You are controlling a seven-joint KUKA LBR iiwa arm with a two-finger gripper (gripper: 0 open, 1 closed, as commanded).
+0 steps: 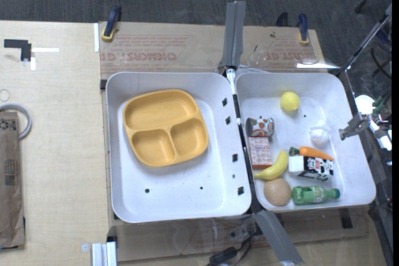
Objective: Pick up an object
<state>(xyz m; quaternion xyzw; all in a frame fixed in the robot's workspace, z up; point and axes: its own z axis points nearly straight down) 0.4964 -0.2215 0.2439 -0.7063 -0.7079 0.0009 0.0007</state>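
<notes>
Sitting side by side on the bench (56, 134), two white bins take up the middle of the view. The left bin (124, 196) holds a yellow plate (165, 126) with three compartments, lying toward its upper left. The right bin (349, 134) holds the small things: a lemon (289, 101) near the top, a can (260, 127) close to the left wall, a patterned box (259, 151) just below the can, and a banana (275, 166) curving beside that box. Lower still, a brown ball (277, 192) lies just beside a green bottle (315, 194) on its side. Above the bottle, a cow-print carton (312, 165) touches a carrot (315, 153), with a white lump (319, 134) near them. At the right rim of that bin a grey piece of the gripper (355, 126) pokes in, apart from every object and with nothing in it that I can see; how wide its claw stands I cannot tell.
</notes>
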